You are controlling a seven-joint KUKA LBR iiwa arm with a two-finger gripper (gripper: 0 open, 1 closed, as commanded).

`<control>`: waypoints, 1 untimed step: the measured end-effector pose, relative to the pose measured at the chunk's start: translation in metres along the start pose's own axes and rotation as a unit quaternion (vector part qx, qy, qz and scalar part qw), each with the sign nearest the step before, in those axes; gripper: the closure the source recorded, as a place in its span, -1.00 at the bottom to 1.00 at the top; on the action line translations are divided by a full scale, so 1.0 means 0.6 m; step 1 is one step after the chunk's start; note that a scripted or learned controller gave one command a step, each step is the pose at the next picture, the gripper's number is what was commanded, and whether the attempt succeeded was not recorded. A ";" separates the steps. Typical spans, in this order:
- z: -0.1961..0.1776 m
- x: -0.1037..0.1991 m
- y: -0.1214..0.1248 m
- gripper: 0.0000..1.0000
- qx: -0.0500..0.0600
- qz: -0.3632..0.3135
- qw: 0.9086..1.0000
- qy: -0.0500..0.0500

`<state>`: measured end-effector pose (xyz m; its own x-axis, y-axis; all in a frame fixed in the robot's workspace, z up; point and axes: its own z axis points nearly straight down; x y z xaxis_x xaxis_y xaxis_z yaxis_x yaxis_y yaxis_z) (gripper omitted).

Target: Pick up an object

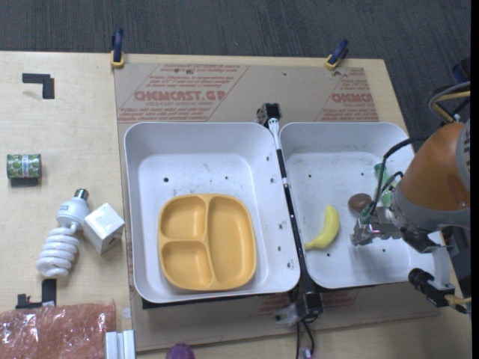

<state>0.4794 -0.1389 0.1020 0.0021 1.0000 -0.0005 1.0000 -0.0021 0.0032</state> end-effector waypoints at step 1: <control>0.016 0.070 -0.002 -1.00 0.001 -0.001 1.000 0.000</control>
<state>0.4782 -0.0969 0.0923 0.0007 1.0000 0.0002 1.0000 -0.0007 0.0008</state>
